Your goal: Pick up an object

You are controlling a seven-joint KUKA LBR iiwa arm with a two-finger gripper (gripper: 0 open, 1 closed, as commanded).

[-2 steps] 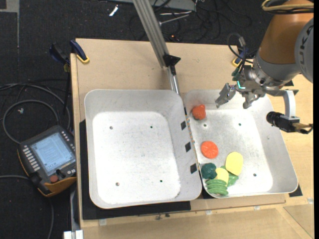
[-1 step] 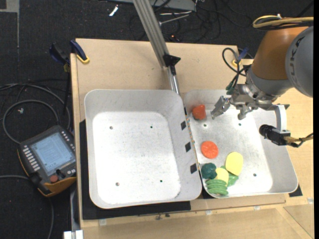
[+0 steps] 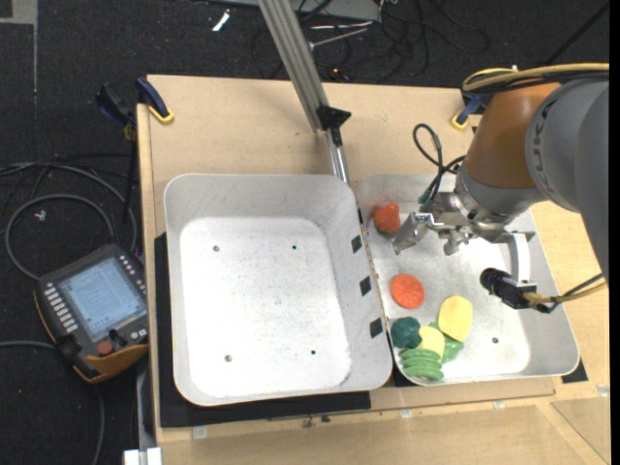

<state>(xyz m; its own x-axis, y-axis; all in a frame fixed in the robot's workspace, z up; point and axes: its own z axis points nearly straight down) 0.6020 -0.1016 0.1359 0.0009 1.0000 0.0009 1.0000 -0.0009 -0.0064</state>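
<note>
The grey arm with an orange band reaches over the right shallow white plastic bin (image 3: 557, 352). Its metal two-finger gripper (image 3: 428, 235) hangs with the fingers spread apart, and nothing is between them. Just beside the left finger lies a small red-orange rounded lump (image 3: 387, 217) near the bin's wall. Lower, a flat orange disc (image 3: 407, 290) lies apart. Near the front corner a smooth yellow oval piece (image 3: 455, 317), a dark green lump (image 3: 405, 332) and a ribbed light green piece (image 3: 422, 362) lie close together. The left speckled white bin (image 3: 194, 201) has rounded corners.
</note>
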